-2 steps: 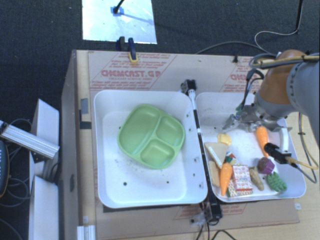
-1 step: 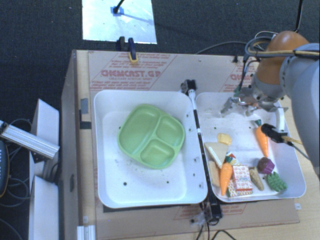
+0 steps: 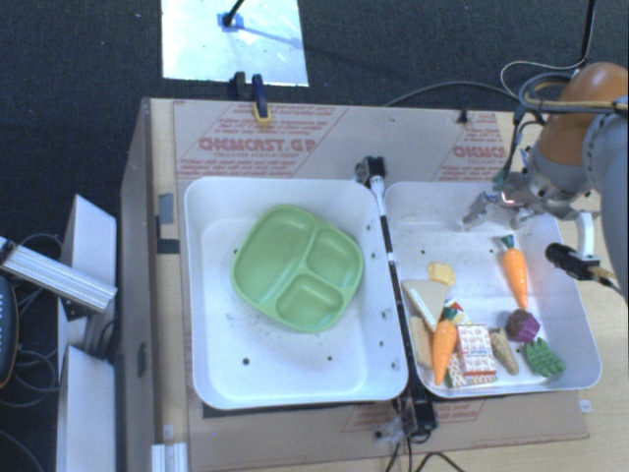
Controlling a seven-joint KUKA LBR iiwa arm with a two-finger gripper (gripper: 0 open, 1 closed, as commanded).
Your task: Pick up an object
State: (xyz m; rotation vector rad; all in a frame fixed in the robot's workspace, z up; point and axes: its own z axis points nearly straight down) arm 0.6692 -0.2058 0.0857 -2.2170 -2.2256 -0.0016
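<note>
Hovered with gripper (image 3: 498,207) over the right bin's (image 3: 580,337) far edge, above a toy carrot (image 3: 516,273), finger state impossible to tell, nothing visibly grasped.

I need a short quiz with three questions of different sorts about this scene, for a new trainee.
1. True or false: the green plastic divided plate lies in the left white shallow bin.
2. How many orange toy carrots are in the right white shallow bin?
3. The claw hangs above the right bin's: A) far end B) near end C) middle

Key
1. True.
2. Two: one near the right wall, one near the divider.
3. A.
</note>
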